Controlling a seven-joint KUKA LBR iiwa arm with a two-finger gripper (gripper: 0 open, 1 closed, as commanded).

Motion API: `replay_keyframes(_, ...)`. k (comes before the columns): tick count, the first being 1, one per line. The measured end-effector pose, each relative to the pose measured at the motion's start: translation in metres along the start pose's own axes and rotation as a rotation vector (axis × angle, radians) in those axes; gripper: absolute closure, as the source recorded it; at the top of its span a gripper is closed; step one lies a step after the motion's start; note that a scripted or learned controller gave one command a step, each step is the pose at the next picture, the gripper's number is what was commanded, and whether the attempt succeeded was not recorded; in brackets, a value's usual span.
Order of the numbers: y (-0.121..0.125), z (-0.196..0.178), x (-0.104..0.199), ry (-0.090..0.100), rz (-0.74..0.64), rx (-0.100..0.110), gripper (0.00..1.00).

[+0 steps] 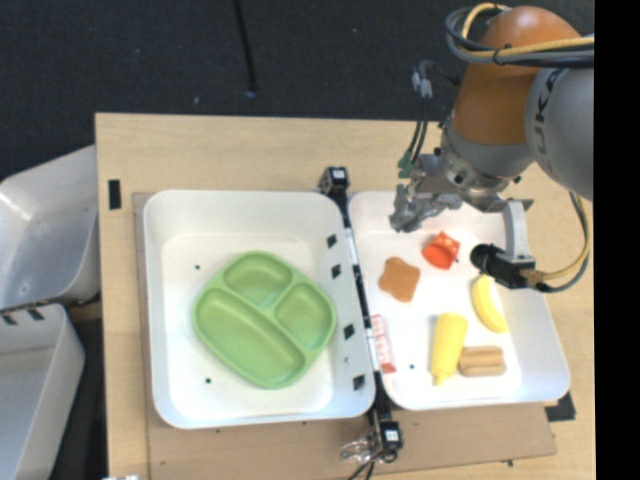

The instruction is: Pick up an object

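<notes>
Gripper [408, 213] hangs low over the back left part of the right bin [540, 393], grey fingers pointing down-left; can't tell from this angle if they're apart or together, nothing seen between them. Arm [505, 88] above it, orange band and grey wrist, coming in from the right, cables looped on top.

Places relative to the red piece [441, 251], a small red object on the right bin floor: gripper is just up-left of it, near but not touching as far as visible. Toast-like brown slice [399, 280] lies down-left of the red piece, close by. Black camera-like mount on the arm [497, 263] sits just right of the red piece. Banana [488, 303] is down-right of it, lying flat. Yellow bottle-shaped item [447, 346] is further below, lying lengthwise, and touching or nearly touching a brown roll [481, 362] at its right side.

Left bin [160, 388] is well to the left of the red piece, past the divider seam [352, 278] between bins. In it a green sectioned plate [264, 317], three compartments, lying flat near the middle.

Both bins sit on a wooden bench [125, 158].
</notes>
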State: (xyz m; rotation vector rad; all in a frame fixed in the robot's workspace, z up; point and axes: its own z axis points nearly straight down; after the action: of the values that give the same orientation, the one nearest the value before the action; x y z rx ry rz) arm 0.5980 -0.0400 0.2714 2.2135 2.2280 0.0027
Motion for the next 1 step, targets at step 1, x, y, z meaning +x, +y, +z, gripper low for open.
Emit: replay_keyframes(1, 0.0083, 0.0102, 0.0416, 0.000, 0.001, 0.002, 1.00)
